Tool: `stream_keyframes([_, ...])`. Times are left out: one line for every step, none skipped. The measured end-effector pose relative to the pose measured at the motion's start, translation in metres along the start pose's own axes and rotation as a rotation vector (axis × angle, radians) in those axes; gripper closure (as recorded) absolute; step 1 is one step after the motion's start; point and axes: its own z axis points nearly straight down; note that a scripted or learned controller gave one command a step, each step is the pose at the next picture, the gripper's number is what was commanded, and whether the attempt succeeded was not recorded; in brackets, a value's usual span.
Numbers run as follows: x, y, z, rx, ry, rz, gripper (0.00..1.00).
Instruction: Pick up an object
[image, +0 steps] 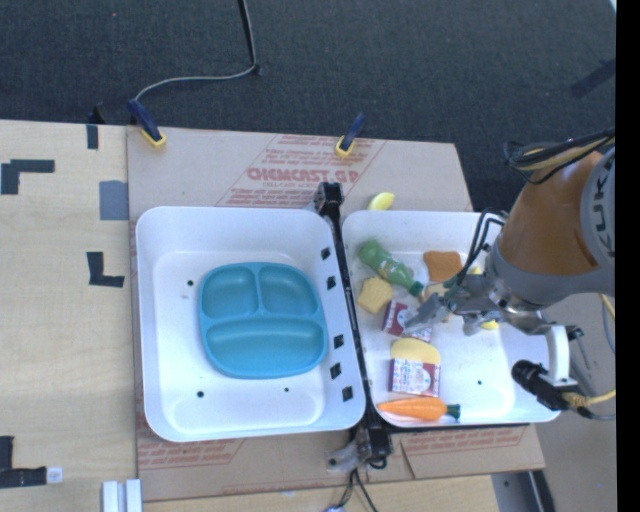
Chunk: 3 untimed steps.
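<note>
Gripper (428, 312) is down in the right bin (500, 395), fingers spread open, nothing between them. Tips sit right at a small red-and-white packet (397, 318) lying flat near the bin's middle; can't tell if they touch it.

Around that: yellow block (375, 294) just left of the packet, green bottle (385, 264) lying tilted above it, orange piece (442, 265) toward the bin's back. Below the packet, a yellow-and-white wedge (414, 351) touching a red-and-white carton (413, 377); carrot (415, 409) lies along the front wall. A small yellow thing (381, 202) sits outside the bin's back rim on the cardboard.

Arm (555, 235) comes in from the right, orange band over the bin's right side, wrist angled down and left toward the packet.

Left bin (165, 400) holds a blue divided plate (264, 318), flat, roughly centred. Both bins sit on cardboard sheet (290, 170) on the desk, clamped at the back by two yellow clamps (147, 124).
</note>
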Motion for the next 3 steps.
stream_keyframes([0.005,0.056,0.100,-0.011,-0.003,0.000,0.00])
stream_keyframes([-0.006,0.000,0.106,-0.004,-0.001,0.001,0.00])
stream_keyframes([-0.006,0.003,0.092,-0.011,0.000,0.001,1.00])
